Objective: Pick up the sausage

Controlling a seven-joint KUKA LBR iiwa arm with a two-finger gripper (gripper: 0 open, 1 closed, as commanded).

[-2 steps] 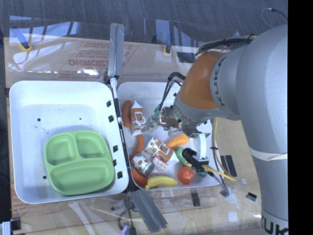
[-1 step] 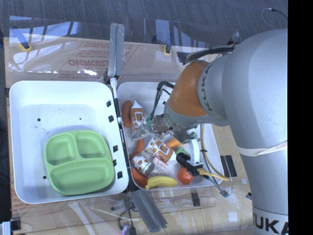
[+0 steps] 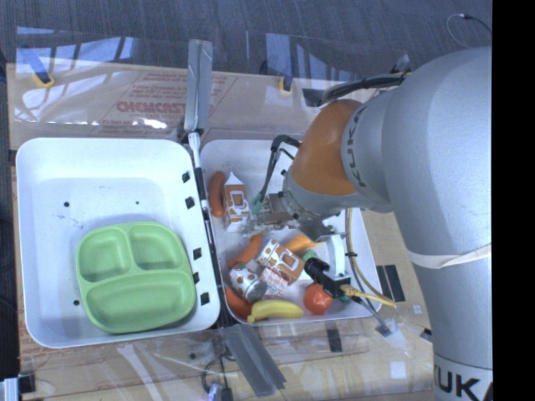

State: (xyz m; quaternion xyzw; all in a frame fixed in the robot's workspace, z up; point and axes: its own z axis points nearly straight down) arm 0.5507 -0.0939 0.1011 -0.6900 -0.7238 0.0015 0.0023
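Reaching stage: tool [image 3: 266,215] hovers low over the right bin [image 3: 251,153].
Sausage [image 3: 216,193] lies at its nine o'clock, ungrasped; tool's grip state unclear; next, shift there.

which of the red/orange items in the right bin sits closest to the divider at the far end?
The sausage: long, reddish, lying along the bin's left wall beside the small carton. The carrot and tomato lie nearer the camera.

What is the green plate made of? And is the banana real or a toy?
The green divided plate looks like plastic: one even matte green, with soft rounded rims molded around its three sections. The banana seems a toy, probably plastic too: it is smooth, evenly yellow and slightly shiny, with no brown marks. The view cannot settle it for sure.
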